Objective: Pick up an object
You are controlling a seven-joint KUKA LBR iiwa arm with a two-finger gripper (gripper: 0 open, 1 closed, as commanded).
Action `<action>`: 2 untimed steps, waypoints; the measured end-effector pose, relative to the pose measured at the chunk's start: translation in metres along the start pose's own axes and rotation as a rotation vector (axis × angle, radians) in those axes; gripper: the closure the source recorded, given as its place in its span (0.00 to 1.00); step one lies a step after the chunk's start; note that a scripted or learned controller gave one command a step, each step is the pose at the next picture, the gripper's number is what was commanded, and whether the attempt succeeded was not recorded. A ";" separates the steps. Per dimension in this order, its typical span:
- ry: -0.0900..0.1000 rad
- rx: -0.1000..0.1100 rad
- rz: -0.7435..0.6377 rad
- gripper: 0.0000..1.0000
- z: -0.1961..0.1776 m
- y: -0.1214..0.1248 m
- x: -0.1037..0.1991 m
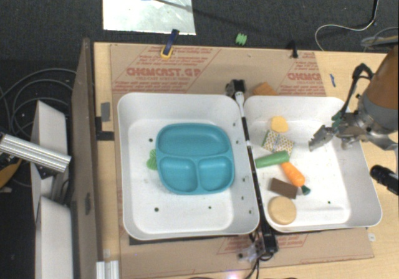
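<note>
A brown board covers the bench, dark carpet with black cables around it.

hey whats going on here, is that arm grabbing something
Not yet, by the look of it. The arm's hand hangs over the right bin, nothing seen between its fingers. The small items lie to its left in that bin: a yellow piece, a patterned piece, a green cylinder, a toy carrot, a brown block and a tan disc. The left bin holds a blue divided tray.

Tool hovers over right bin, beside toy food.
</note>
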State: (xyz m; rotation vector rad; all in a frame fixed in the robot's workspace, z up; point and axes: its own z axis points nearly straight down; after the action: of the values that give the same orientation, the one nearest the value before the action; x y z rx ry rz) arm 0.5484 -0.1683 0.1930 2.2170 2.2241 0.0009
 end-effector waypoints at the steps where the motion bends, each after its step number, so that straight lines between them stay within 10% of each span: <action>1: 0.005 0.006 0.001 0.00 0.101 -0.058 0.065; 2: 0.002 -0.004 0.001 1.00 0.085 -0.054 0.062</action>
State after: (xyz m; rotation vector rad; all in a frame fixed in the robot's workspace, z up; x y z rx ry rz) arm 0.4942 -0.1065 0.1074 2.2165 2.2225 0.0069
